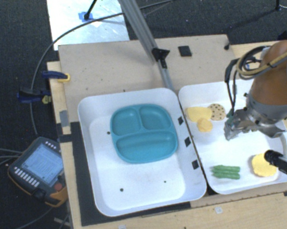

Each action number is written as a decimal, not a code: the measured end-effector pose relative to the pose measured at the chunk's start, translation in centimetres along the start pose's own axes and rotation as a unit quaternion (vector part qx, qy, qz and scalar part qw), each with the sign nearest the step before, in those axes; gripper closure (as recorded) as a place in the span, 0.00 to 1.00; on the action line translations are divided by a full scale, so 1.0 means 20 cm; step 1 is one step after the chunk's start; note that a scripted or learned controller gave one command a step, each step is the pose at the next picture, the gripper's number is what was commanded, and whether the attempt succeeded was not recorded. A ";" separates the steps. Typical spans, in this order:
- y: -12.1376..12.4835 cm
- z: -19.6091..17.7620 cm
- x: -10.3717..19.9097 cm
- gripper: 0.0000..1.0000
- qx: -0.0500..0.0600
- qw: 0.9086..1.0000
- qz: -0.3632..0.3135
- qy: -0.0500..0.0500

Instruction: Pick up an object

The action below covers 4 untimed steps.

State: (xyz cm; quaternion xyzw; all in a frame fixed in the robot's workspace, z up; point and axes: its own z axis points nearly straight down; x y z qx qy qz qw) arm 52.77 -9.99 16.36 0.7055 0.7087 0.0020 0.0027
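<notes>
The right bin (219, 148) holds several small food items. At its far left lie a yellow piece (198, 113), a speckled cookie (217, 111) and a smaller yellow round piece (204, 125). Green beans (226, 171) lie near the front edge, and a yellow disc (262, 166) sits at the front right, partly covered by a black part of the arm. My gripper (233, 127) hangs over the middle of this bin, to the right of the cookie and the small yellow piece, pointing left and down. Nothing shows between its fingers.
The left bin (106, 189) holds a blue divided plate (144, 133). A slanted grey pole (143, 33) crosses the back of the bench. A handheld pendant (38, 172) and cables lie on the floor to the left.
</notes>
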 end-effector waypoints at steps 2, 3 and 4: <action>0.06 -0.25 0.30 1.00 0.002 1.000 -0.003 0.002; 0.07 -0.24 0.54 1.00 0.003 1.000 -0.003 0.002; 0.08 -0.24 0.77 1.00 0.003 1.000 -0.003 0.002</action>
